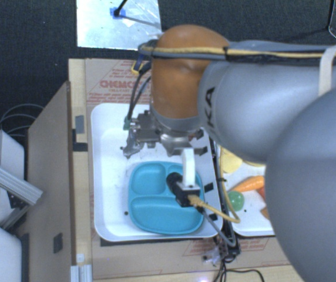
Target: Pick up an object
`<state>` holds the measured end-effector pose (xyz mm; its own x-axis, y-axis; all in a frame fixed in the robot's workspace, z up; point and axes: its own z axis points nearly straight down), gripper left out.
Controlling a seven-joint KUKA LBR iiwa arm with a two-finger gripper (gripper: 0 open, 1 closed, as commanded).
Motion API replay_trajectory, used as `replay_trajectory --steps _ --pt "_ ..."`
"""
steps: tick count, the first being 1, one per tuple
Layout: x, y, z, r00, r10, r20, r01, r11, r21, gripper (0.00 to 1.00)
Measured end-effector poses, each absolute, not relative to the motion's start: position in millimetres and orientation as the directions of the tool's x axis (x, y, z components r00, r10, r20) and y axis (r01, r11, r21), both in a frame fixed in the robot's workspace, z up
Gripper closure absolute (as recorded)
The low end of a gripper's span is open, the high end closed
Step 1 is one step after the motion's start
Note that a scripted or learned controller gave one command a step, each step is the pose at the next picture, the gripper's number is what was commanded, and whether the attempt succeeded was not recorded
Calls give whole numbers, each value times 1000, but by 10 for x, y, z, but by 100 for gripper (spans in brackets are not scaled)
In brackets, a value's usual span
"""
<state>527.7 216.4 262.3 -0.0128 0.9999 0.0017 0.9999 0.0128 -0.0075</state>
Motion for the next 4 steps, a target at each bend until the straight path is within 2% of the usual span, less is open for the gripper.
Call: replay_trajectory --steps 1,2,3,4 --pt "4930 2363 4511 -9 1000 11 1000 9 17 0" --pt "4942 2347 4521 -11 1000 2 1000 11 6 100" --pt "4946 2350 4628 -18 1000 3 1000 18 8 100" --pt "4898 1355 5152 8 1000 1 1000 -8 9 100"
